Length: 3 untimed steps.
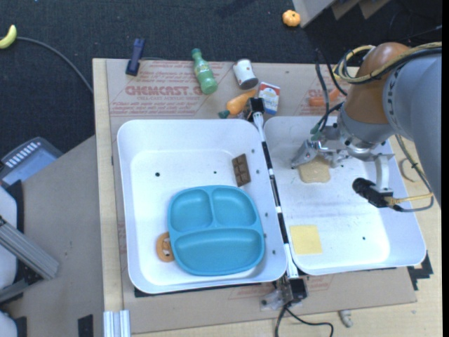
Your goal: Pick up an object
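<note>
While hovering over the right bin (393, 248), the claw (317, 154) is nearing a tan slice (315, 173).
Whether it is open cannot be told; lowering squarely would help.

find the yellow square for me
The yellow square lies flat in the right bin, near its front left corner, beside the divider and across from the blue plate.

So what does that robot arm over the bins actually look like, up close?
The arm is thick, rounded and grey, with an orange band above the wrist. Yellow and black cables loop around that band. Below sits a metallic wrist, ending in a small silvery claw. A black plug-like part with a thin yellow wire hangs beside it.
</note>
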Available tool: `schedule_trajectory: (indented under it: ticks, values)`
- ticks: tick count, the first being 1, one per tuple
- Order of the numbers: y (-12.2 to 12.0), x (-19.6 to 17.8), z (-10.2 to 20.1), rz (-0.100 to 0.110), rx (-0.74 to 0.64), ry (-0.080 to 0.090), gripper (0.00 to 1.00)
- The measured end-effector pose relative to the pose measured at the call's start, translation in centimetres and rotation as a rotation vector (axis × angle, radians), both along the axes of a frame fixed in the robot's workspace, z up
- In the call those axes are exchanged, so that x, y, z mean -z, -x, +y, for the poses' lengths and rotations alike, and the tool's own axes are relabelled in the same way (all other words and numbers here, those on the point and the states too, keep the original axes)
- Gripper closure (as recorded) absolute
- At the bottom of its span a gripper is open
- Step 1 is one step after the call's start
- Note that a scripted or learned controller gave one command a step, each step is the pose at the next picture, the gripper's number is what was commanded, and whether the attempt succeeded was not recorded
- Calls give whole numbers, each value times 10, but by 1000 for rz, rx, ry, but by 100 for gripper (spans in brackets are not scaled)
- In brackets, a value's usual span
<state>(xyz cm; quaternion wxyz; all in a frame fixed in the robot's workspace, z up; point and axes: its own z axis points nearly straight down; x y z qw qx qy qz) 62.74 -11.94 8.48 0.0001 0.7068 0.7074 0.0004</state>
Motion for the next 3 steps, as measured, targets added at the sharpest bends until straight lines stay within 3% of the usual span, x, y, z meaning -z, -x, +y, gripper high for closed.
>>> schedule_trajectory:
  ticks: [1,2,3]
  values:
    - [-1,-11,0,-3,-1,1,100]
    - [-5,-101,64,-2,-1,0,100]
    - [55,-124,96,2,0,0,100]
